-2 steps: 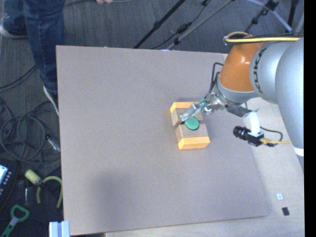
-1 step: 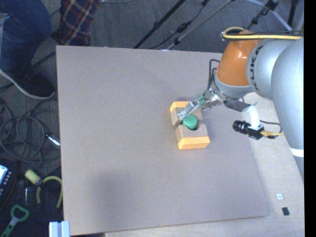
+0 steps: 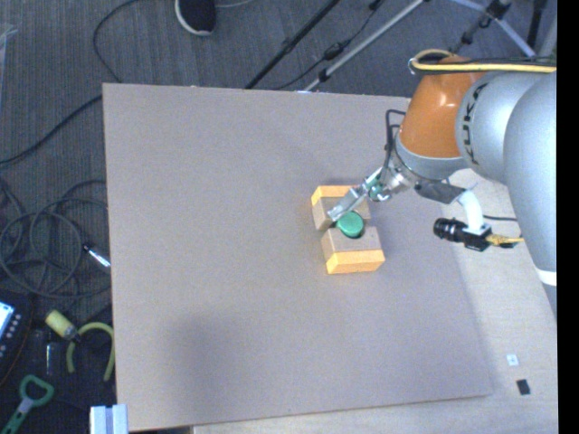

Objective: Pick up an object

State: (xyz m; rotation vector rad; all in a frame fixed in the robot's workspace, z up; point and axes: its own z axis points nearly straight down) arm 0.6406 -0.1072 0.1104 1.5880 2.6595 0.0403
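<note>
The yellowish wooden block [image 3: 348, 233] with a green round piece [image 3: 351, 227] looks light and rigid, best pinched across flat sides; jaw state of the gripper [image 3: 348, 208] can't be told.

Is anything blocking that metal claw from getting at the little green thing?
Nothing visible does. The gripper is already down right at the green disc, which lies on the yellow block. The board around them is bare. Whether the gripper actually has the disc, I cannot tell.
</note>
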